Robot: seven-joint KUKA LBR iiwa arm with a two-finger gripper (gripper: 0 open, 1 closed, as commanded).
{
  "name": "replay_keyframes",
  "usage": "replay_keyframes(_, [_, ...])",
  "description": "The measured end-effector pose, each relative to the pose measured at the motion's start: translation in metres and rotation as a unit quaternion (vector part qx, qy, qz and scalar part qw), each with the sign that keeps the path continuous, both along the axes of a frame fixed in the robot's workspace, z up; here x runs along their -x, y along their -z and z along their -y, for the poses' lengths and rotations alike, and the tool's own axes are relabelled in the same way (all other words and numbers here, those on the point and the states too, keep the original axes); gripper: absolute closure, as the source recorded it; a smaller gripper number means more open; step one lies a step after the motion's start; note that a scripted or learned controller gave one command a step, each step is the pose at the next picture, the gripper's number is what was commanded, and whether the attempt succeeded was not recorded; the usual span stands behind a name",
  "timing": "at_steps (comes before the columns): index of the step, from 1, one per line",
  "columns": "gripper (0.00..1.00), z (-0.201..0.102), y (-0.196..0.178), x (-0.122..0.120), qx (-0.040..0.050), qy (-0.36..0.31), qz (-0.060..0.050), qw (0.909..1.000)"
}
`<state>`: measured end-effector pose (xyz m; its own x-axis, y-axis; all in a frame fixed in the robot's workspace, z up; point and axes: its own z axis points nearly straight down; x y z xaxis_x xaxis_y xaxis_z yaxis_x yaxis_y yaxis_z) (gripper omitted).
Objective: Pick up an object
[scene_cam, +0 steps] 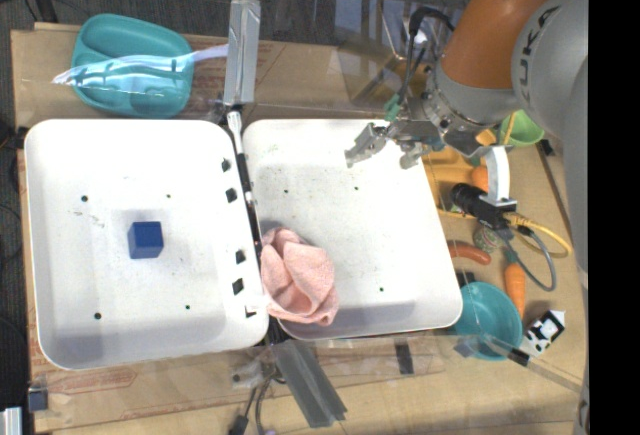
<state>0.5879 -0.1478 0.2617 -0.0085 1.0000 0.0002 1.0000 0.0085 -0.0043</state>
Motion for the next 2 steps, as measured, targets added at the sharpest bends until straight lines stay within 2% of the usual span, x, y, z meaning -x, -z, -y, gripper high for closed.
replay_keyframes(1, [0.00,-0.003,0.094,0.092,-0.0006,-0.105,0.001,0.9944])
replay_keyframes(2, [0.00,-0.053,0.170,0.070,-0.0002,-0.099,0.002,0.9951])
